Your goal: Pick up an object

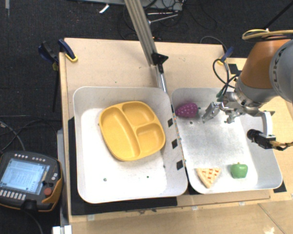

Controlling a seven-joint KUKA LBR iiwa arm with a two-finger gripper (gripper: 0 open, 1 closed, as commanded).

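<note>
Gripper (216,112) is seen over far part of right bin (263,179), just right of purple grapes (187,109); fingers spread, nothing held.

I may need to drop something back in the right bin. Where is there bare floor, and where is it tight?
In the right bin, the widest bare floor is mid-bin, between the purple grapes at the far left corner and the pizza slice and green pepper along the near edge. It is crowded at the far side, where the gripper hangs beside the grapes.
</note>
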